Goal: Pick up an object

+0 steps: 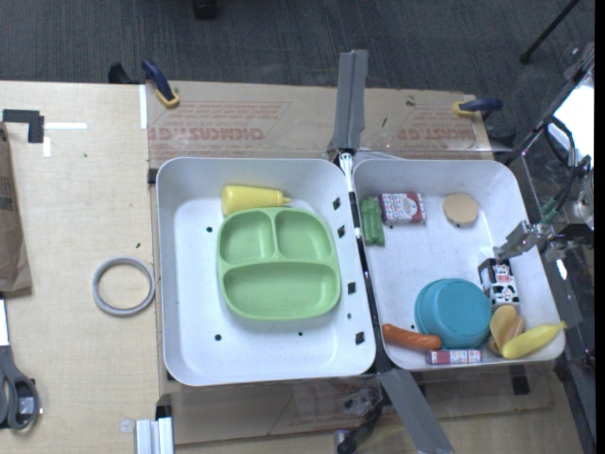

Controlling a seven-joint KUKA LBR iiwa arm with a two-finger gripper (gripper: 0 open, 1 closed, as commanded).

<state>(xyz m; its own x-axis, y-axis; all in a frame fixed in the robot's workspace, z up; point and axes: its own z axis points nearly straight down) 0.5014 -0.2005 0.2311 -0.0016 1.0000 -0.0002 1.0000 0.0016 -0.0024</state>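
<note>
The left bin (180, 282) holds a green divided plate (279, 263) and, behind it, a yellow bottle-shaped toy (253, 198). In the right bin (425, 253) lie a green block (371, 223), a red and white packet (402, 207) and a tan disc (461, 209) along the back. Toward the front are a blue bowl (456, 310), an orange carrot (411, 338) and a small pink box (452, 356). A yellow banana (531, 340), a tan piece (505, 326) and a small black, white and red toy (500, 283) sit by the right wall.
A grey metal bracket (520, 237) juts over the right bin's right rim. On the bench to the left are a tape ring (124, 285), scissors (17, 400) and a brown bag (11, 225). Clamps (163, 83) hold cardboard behind the bins.
</note>
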